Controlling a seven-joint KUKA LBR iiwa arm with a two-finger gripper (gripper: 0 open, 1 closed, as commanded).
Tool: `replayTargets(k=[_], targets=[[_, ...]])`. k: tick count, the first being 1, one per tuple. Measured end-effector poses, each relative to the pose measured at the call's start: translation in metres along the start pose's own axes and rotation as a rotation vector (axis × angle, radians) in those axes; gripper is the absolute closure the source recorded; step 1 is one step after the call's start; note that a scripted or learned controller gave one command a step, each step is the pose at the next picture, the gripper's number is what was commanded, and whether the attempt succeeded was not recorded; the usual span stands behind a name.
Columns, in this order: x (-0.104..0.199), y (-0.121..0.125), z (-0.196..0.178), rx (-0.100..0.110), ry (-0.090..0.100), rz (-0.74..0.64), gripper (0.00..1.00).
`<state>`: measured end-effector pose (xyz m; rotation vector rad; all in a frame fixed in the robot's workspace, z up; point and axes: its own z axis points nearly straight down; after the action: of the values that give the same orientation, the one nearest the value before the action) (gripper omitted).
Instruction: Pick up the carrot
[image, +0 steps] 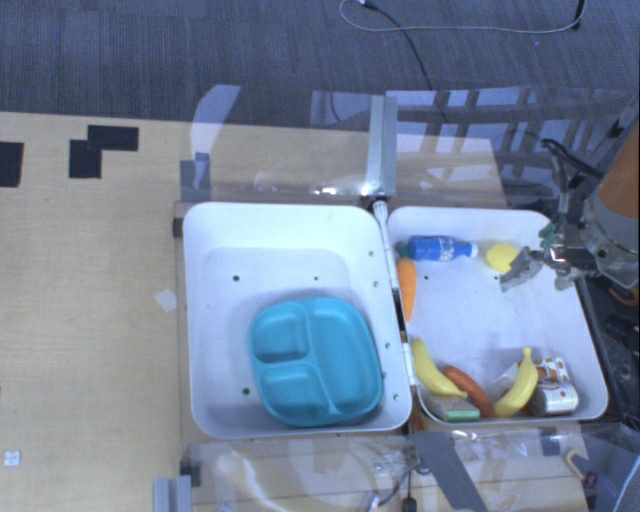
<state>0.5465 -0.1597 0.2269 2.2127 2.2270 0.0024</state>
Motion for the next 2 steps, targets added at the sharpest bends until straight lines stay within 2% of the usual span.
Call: replayTargets(k=[1, 2], targets=[[0.063, -0.036, 0.128, 0.000, 0.001, 0.058, 0.00], [0.063, -0.035, 0.117, -0.004, 0.001, 0.059, 1.00]])
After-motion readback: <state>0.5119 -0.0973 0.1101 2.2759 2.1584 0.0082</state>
